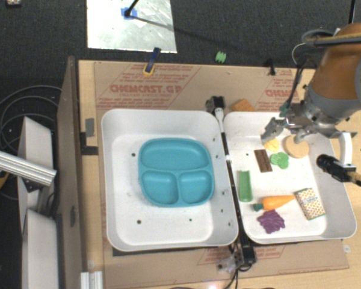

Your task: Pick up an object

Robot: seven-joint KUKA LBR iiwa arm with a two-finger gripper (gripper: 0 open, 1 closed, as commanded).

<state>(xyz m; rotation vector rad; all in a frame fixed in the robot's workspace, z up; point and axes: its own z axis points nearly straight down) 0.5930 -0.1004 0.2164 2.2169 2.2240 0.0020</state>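
The bench (168, 80) sits nearest, a brown board under two white bins. The left bin (117, 179) lies well to the left of the pincer and holds a blue tray (175, 171) with three hollows. The right bin (343, 218) lies under the pincer and holds all the small toys.

The arm (343, 71) comes in from the right, grey with an orange band. Its pincer (281, 127) hangs low over the far end of the right bin. I cannot tell how it is set, nor whether it holds anything.

Below the pincer, toward me, lie a green stick (245, 185) and an orange carrot (278, 201), with a patterned packet (310, 203) to the carrot's right and purple grapes (271, 221) nearest me. Just beside the pincer, on its right, is a tan disc (299, 147). A brown bar (263, 160) and a green lump (280, 160) lie just below. A yellow piece (271, 144) looks to be touching the pincer's tip.

That yellow piece seems the likely pick. It looks like light, stiff plastic, smooth and apt to slip, so I would take it across its narrowest part, low down.
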